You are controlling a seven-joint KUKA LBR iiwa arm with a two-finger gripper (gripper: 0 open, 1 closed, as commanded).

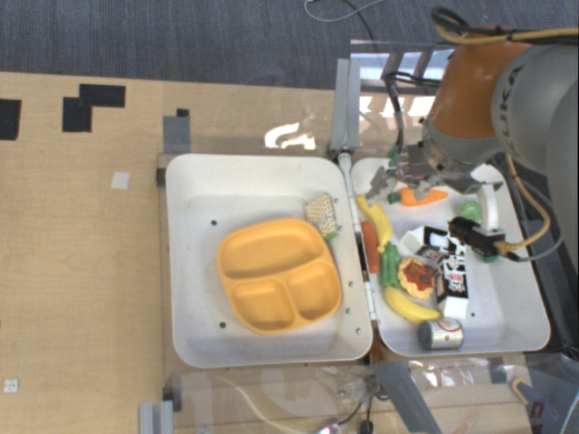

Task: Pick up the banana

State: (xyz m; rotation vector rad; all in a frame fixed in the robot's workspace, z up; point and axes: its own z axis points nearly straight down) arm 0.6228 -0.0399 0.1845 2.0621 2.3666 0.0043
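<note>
White left bin (194,333) holds a yellow tray (276,274); right bin's banana (410,306) lies free; claw (391,181) wide.

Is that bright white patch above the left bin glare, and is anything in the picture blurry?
Camera view: yes, the white patch looks like light glaring off a shiny clear surface behind the left bin; the bins are evenly lit with soft shadows; the tray and banana look sharp, while the arm looks slightly soft.
</note>
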